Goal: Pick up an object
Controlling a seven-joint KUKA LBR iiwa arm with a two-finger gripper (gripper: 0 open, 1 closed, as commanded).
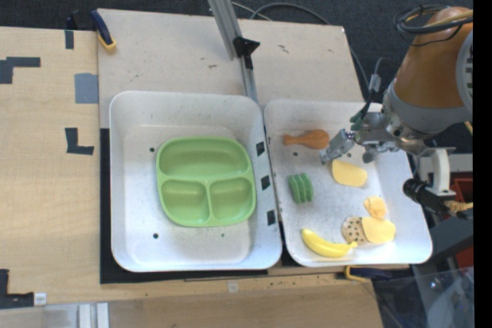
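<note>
yellow and brown toy food waits in the right bin, nothing lifted yet.

the gripper (pixel 347 147) hangs low over the right bin (pixel 400 248), its fingers spread apart with nothing between them, poised just above the pale yellow piece (pixel 350 173) and beside the brown drumstick (pixel 307 139). i'd say the pick is not yet made; the closing and the lift are all left. the green ridged piece (pixel 300 188), banana (pixel 324 244), cookie (pixel 353 229) and small yellow bits (pixel 377 220) lie loosely apart, leaving fair room. the banana sits close to the front rim. the left bin (pixel 131 242) holds a green divided plate (pixel 205 181).
</note>
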